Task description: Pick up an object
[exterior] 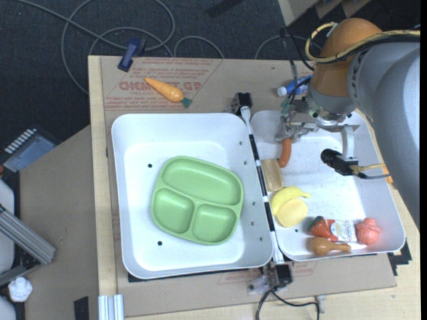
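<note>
Gripping an orange carrot (285, 153) by its top, the pincer (288, 137) hangs closed over the right bin (393, 225).

arm (380, 65) cut off at the right edge, its bulk hiding the right bin's (383, 239) far corner, gripper fingers too blurry to read, tbh

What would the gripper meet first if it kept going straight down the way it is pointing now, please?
Probably the small orange sausage-shaped item lying in the right bin: the gripper hangs right over its upper end. Depth is hard to judge here, so it may already be touching it.
</note>
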Robot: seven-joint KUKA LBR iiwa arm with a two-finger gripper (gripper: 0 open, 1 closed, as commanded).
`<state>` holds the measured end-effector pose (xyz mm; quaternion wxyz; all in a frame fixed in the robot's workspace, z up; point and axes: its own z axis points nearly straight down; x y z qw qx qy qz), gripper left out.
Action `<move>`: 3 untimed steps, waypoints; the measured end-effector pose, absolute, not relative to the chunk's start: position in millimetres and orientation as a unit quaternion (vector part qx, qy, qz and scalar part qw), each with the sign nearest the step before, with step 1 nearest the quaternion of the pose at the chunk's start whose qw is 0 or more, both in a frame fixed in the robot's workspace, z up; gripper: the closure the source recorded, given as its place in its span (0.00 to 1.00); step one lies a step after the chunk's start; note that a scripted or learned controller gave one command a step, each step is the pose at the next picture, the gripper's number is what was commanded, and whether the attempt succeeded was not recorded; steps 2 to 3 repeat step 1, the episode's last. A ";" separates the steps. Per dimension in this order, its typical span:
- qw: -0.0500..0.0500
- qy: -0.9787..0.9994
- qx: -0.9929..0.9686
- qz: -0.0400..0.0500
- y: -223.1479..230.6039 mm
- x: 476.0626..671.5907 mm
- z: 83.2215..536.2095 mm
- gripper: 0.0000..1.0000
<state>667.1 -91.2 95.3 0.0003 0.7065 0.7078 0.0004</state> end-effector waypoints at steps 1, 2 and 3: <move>0.000 0.708 0.706 0.001 -35.0 610.7 186.0 1.00; 0.000 0.708 0.706 0.001 -35.0 610.7 186.0 1.00; 0.000 0.708 0.706 0.001 -35.0 610.7 186.0 1.00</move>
